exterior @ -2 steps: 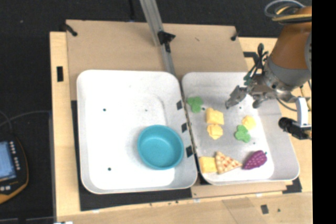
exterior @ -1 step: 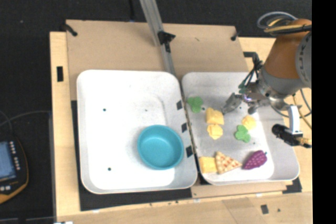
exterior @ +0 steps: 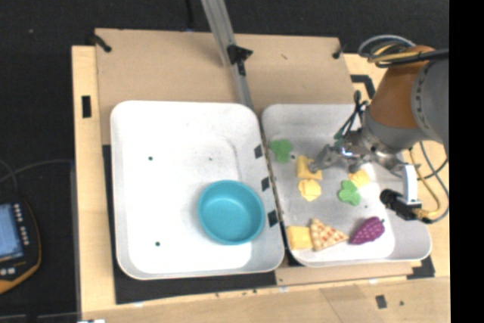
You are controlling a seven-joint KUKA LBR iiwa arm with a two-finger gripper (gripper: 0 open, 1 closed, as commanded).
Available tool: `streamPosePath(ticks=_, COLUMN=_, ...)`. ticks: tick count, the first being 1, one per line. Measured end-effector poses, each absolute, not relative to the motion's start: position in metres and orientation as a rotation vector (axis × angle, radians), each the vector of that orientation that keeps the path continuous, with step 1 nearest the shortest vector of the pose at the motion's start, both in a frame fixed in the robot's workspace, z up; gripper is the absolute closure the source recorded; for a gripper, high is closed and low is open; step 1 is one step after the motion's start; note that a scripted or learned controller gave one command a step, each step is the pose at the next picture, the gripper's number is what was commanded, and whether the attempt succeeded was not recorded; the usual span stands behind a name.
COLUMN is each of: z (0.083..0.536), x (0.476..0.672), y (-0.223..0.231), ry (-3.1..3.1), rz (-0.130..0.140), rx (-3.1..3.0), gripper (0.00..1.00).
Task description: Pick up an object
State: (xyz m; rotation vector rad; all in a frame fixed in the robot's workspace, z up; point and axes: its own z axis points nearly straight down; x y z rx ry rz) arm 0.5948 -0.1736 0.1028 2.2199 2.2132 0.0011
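target: none fixed; any toy in the right bin will do
nearest toys: yellow pieces just left of the gripper; green clover shape and a small yellow bit just below it
other toys: green blob at the bin's left wall; pizza slice, yellow block and purple grapes along the near edge
gripper: low over the bin's middle, tip among the toys; open or closed can't be told, nothing seen held
arm: grey with orange band, reaching in from the right
step: closing in on a pick, likely the yellow pieces or clover
do it well: centre over one toy, not the gap between; descend straight; avoid nudging neighbours; grip across the narrow side; lift clear before moving
risk: toys small and flat, easy to slip or get pushed aside
left bin: blue bowl near its right side, not needed
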Motion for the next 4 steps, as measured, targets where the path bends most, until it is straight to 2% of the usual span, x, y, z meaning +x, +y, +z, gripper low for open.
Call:
streamPosePath(ticks=1, z=0.117, x=0.597, y=-0.174, ry=2.206, rz=0.010, rx=2.220, gripper=1.00)
streamPosePath(ticks=2, z=0.168, x=0.592, y=-0.169, ry=2.220, rz=0.006, rx=2.216, gripper=1.00)
streamPosePath(ticks=4, z=0.267, x=0.599, y=-0.169, ry=2.221, rz=0.007, rx=2.212, gripper=1.00)
